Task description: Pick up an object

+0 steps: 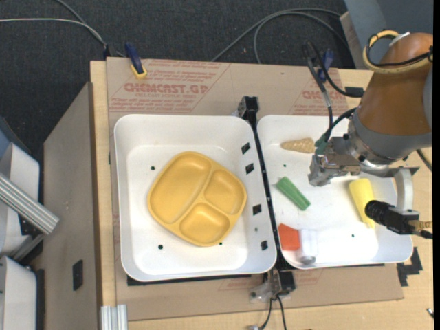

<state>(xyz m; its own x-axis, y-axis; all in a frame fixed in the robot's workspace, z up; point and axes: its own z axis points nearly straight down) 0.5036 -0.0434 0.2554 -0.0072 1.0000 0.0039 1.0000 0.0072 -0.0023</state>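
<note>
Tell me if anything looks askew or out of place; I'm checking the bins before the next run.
Nothing looks spilled or broken. The yellow divided plate lies turned at an angle in the left bin. In the right bin, the orange block sits tight against the front-left corner, harder for the hand to reach.

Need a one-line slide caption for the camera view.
Gripper in the right bin near a green block; yellow divided plate in the left bin.

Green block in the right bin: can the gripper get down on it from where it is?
Probably yes. The green block lies flat and apart from the other items on the right bin floor, nothing on top of it, and the gripper hangs just beside it.
</note>
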